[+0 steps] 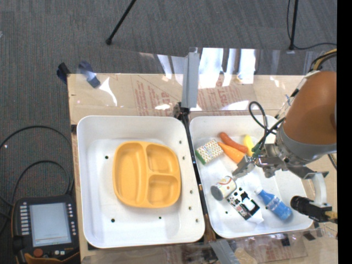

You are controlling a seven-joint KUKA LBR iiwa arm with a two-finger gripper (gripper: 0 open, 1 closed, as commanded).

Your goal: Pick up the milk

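A: Two shallow white bins side by side on the bench. Left bin, right bin. Taking the right bin as the landmark?

B: Yes. Reaching over its right half, the grey arm with its orange band, the biggest thing near it.

A: And left of the right bin?

B: In the left bin, lying flat, a yellow divided plate with three compartments. Further left still, off the bench, a teach pendant on the floor.

A: Inside the right bin, then, going down in size?

B: Near its front edge, lying on its side, a black-and-white milk carton. Just right of that, a blue bottle, tilted. At the carton's left end, touching or nearly so, a small grey can. Toward the bin's back, an orange carrot, a checkered green-and-white block left of the carrot, and a small yellow piece right of it.

A: Gripper?

B: Over the bin's middle, gripper above and behind the milk carton, apart from it. Open or closed: cannot tell. Nothing seen held.
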